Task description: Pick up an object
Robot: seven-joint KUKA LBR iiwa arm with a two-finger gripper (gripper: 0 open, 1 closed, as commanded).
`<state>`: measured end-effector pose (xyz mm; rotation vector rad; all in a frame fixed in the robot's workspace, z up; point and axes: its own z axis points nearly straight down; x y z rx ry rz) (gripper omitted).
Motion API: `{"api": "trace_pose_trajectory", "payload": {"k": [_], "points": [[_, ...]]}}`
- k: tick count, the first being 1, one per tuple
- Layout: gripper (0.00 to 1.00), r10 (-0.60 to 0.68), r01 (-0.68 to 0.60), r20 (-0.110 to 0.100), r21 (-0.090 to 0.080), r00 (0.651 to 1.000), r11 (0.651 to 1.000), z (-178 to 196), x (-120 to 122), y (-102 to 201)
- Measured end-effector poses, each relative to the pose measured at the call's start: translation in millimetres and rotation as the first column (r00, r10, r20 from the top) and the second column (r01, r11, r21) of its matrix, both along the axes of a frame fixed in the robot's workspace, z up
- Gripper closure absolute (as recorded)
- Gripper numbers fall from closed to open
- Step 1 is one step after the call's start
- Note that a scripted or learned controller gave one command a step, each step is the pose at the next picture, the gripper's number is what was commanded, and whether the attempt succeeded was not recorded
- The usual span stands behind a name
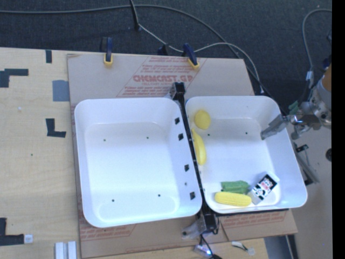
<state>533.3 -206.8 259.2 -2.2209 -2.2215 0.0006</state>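
Note:
The right bin (pixel 245 109) holds several small objects. A round yellow fruit (pixel 202 119) lies near its back left corner. Just in front of that, a long yellow piece (pixel 200 148) rests against the divider. At the front sit a green item (pixel 234 186), a yellow corn cob (pixel 233 199) and a small black-and-white box (pixel 264 187). My gripper (pixel 273 128) reaches in over the right rim of this bin, above bare floor and apart from every object. Nothing shows in it.
The left bin (pixel 86 144) stands beside the right one, joined by black clips along the shared rim. Both rest on a cardboard sheet (pixel 156 77) held by two clamps at the back. Cables run across the dark floor behind.

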Motion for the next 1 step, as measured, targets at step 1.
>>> {"api": "trace_pose_trajectory", "payload": {"k": [1], "points": [[0.0, 0.002, -0.002, 0.0, 0.0, 1.0, 1.0, 19.3, 90.4, -16.1]]}}
